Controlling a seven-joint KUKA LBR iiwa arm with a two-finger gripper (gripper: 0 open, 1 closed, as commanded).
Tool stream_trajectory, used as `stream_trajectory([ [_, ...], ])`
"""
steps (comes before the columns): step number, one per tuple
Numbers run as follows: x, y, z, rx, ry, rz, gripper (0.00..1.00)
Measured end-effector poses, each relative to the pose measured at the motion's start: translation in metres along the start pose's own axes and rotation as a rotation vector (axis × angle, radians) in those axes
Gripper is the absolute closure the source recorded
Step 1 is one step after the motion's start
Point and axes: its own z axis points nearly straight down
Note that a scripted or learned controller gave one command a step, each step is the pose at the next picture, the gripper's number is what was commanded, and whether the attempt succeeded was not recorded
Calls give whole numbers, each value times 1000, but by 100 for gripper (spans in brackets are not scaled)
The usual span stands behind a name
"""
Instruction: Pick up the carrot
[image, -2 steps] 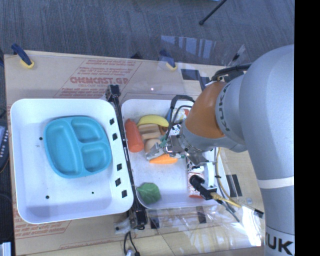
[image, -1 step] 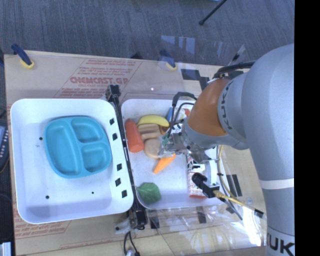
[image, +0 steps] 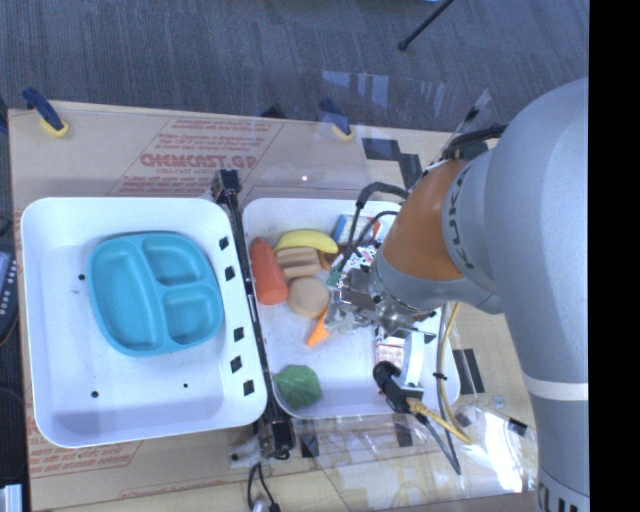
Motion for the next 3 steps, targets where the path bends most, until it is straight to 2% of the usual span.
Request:
stream_trajectory([
  [1, 3, -19, 64, 3, 4, -182, 100],
  [2, 34, 52, -40, -7, 3, 36, 100],
  [3, 34, 50, -38, 0, 2, 35, 0],
])
